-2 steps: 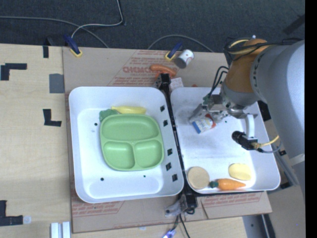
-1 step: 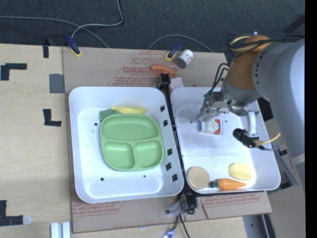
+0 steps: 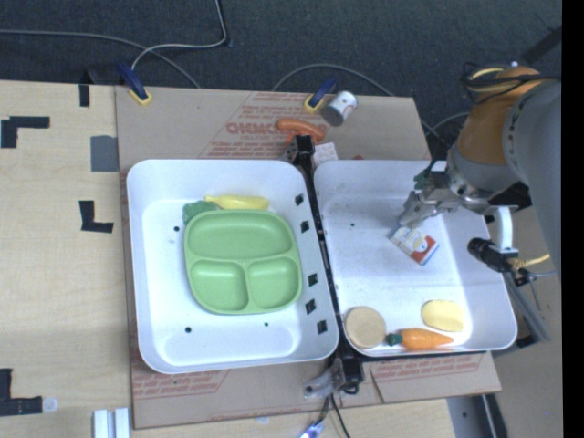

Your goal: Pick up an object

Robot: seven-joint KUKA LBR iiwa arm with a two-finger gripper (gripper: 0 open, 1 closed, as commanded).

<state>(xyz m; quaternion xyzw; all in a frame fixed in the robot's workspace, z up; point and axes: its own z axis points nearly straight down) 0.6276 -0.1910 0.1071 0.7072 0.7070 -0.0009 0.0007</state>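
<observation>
The gripper [image 3: 422, 210] hangs low in the right bin [image 3: 365, 254], in its far right part, and the small packet [image 3: 415, 243] lies just on the near side of the fingertips, so close that tip and packet seem to meet. That is the relation the next move turns on: the packet sits slightly nearer and a touch left of the jaws, not squarely between them. Whether the jaws stand apart or together I cannot tell from this slanted view, nor whether anything is caught between them.

The packet is a white card with a red edge, lying flat on the bin floor, its long axis running from far left to near right.

Other things in the same bin lie well apart along the near wall: a round tan disc [image 3: 365, 326], a carrot [image 3: 424, 339] and a pale yellow lump [image 3: 443, 315]. The left bin [image 3: 155, 245] holds a green divided plate [image 3: 243, 260] with a yellow piece [image 3: 239, 203] at its far edge.

My judgement is that the packet is the target and the gripper would need to shift a little toward the near side to straddle it.
</observation>
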